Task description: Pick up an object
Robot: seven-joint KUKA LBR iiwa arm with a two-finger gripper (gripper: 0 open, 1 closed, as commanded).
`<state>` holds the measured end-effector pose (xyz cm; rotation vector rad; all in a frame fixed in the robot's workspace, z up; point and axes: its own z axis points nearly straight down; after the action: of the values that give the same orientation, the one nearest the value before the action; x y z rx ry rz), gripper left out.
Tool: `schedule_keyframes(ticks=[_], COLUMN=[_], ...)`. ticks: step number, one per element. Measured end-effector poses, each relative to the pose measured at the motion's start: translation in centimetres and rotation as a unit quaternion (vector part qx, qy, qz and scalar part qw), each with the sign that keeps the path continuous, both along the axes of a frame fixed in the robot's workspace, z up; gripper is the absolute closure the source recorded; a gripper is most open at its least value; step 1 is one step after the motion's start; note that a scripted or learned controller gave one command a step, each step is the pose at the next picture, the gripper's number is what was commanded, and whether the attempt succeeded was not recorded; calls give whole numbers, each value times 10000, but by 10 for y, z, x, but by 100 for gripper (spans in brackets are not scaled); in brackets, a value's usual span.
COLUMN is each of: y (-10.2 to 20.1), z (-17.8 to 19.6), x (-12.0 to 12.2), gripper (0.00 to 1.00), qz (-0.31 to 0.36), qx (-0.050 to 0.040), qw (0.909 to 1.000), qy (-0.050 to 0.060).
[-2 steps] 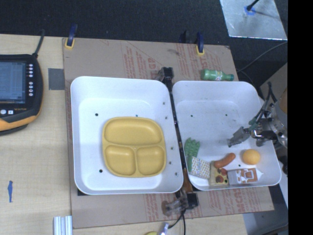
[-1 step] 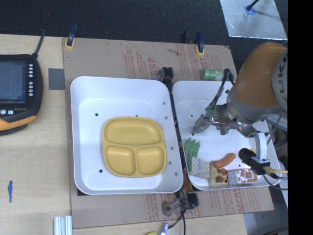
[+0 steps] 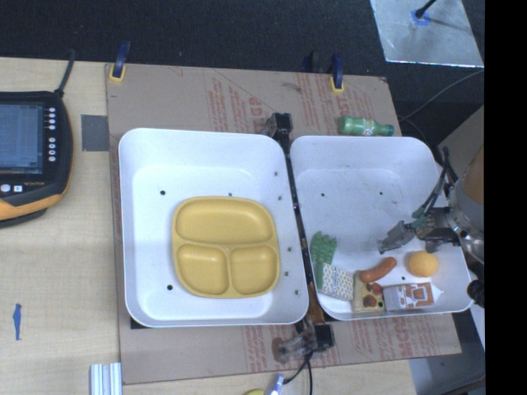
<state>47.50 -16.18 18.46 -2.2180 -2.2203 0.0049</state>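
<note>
Gripper (image 3: 394, 239) low in rt bin (image 3: 362, 167), open w/ nothing between fingers, sausage (image 3: 378, 270) just below-left of tips, orange (image 3: 423, 263) to its rt, carton (image 3: 408, 295) nr front wall.

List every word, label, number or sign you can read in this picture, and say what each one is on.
None can be read.
Cardboard sheet: faint red print, too blurred.
Pendant: screen and buttons, too small.
Carton: printed pattern, too blurred.
Green bottle: label too small.
Packet: pattern, no clear text.
</note>
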Motion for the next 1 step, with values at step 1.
schedule_keyframes(ticks=[1], y=[-49], z=[-87], x=[45], gripper=[0], qz=[17], qx=[-2], qw=[10000], qy=[-3])
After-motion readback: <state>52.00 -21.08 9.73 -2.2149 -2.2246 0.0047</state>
